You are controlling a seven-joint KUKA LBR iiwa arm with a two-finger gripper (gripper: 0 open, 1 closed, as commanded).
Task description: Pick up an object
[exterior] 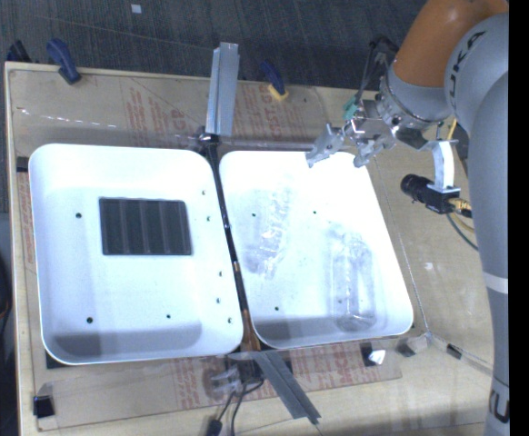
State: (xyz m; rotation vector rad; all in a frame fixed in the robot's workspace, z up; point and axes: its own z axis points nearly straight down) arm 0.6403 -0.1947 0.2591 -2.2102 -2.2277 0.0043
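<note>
My gripper [338, 155] hangs over the far rim of the right bin [387, 243], its fingers spread open with nothing between them. Below it in that bin lie two see-through items: a clear plastic bottle [351, 280] lengthwise near the right wall, and a crumpled clear plastic piece [269, 227] left of the middle. A dark grey ribbed rectangular block [145, 226] lies flat in the left bin [55, 289]. The gripper is apart from all three.
A metal divider bar [222, 89] stands up behind the seam between the bins. Blue clamps [64, 62] hold the board's far edge. The arm's grey body [492, 153] fills the right side.
</note>
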